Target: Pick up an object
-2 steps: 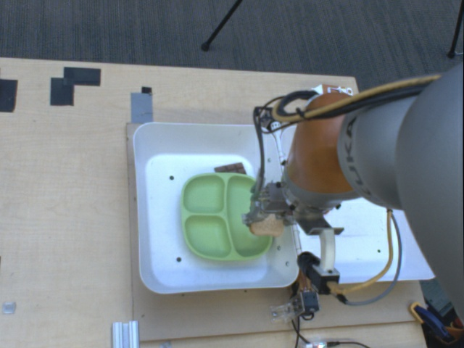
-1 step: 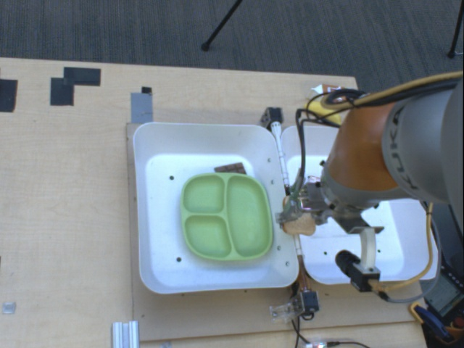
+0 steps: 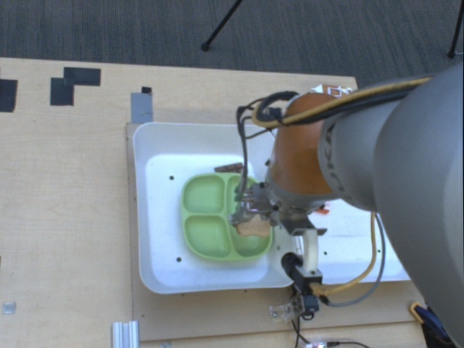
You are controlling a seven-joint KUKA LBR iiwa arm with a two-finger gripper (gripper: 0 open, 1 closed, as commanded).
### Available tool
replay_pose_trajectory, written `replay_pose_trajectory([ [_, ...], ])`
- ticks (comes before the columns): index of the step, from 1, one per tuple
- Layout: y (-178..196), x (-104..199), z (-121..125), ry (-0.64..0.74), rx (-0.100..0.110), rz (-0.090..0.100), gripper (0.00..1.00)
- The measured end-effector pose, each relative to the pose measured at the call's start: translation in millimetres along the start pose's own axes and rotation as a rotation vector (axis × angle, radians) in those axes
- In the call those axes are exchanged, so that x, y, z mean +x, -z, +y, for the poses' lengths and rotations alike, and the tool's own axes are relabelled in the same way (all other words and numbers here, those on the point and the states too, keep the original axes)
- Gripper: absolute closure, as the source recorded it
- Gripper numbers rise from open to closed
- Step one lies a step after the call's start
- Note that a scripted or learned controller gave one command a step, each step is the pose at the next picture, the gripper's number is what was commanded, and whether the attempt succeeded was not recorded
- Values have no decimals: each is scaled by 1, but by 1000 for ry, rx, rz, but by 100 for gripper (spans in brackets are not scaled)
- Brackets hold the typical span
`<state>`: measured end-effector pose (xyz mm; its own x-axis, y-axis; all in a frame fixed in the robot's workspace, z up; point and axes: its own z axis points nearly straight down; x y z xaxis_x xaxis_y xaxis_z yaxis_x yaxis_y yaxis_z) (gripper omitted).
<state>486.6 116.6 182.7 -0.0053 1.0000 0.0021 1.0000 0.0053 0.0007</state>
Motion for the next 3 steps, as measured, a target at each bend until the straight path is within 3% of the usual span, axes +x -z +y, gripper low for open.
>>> replay_pose_trajectory([
  [1,14,-52,0,-3,-2,-2,100],
  [3,34,-49,3,8,-7,1,100],
])
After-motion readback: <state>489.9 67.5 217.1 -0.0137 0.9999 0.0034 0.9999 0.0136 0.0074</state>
